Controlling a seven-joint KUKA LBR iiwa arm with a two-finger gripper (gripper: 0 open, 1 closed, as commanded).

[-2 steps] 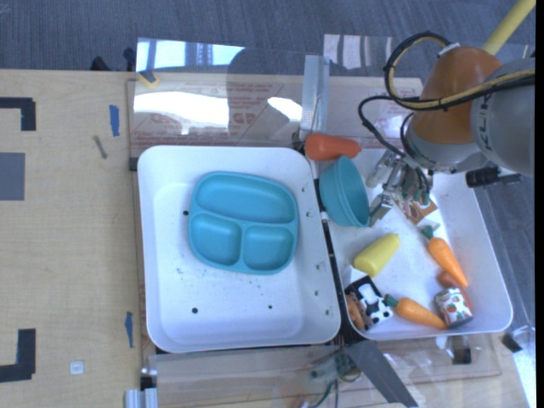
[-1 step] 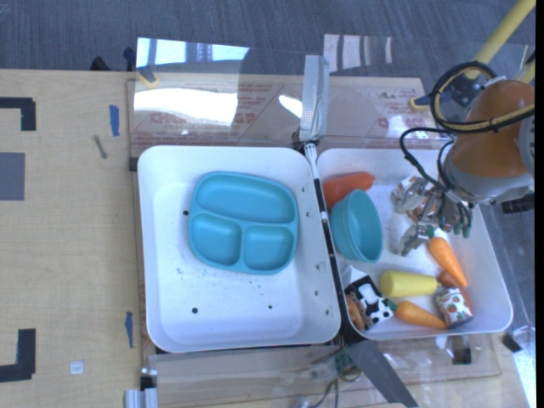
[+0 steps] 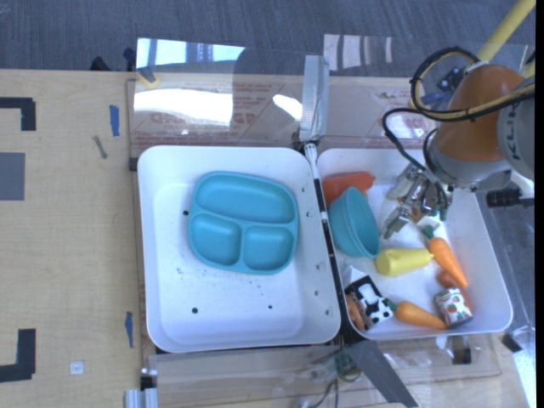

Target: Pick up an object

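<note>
Right white bin, near edge: black-and-white cow-patterned toy, orange plastic carrot, small printed can. Mid-bin: yellow plastic corn-shaped piece, second orange carrot with green top, tipped blue plastic bowl, orange-red flat piece behind. Left white bin: blue three-compartment plastic tray. Metal two-finger gripper low in right bin above corn piece, fingers spread, nothing between. Judgement: pick not yet made; closing and lifting remain.

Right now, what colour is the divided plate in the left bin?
Light blue; the divided plate shows in the camera view.
</note>
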